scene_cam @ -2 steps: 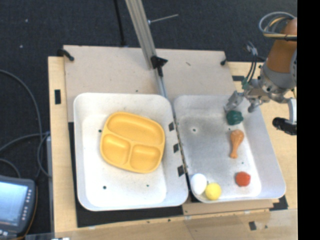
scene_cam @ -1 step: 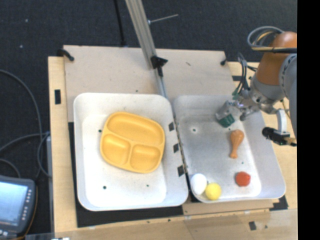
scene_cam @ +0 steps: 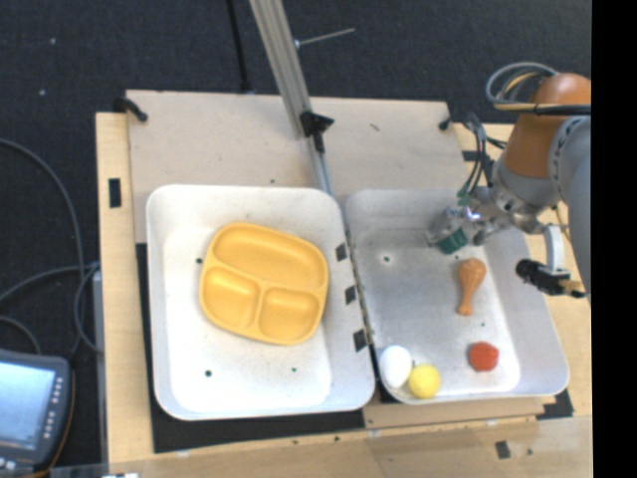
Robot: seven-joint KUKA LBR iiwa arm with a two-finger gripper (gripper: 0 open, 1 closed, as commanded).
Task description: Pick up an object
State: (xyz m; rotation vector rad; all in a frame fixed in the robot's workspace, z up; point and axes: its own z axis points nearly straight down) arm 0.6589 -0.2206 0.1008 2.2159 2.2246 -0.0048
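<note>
The gripper (scene_cam: 450, 235) hovers near the right bin's (scene_cam: 398, 222) far edge — I cannot tell its state. The drumstick (scene_cam: 470, 284) lies just toward the near edge from it, mid-bin, long axis running far-to-near — the closest pick.

Floor (scene_cam: 119, 28): dark carpet, laid around the bench on all visible sides. Bench (scene_cam: 229, 142): pale tan board top. Aluminium rail (scene_cam: 279, 48): slanted, mounted at the bench's far edge, up and left of the claw. Black cables (scene_cam: 60, 207): trailed across the floor, far left. Screen device (scene_cam: 30, 406): placed at the lower-left corner.
</note>
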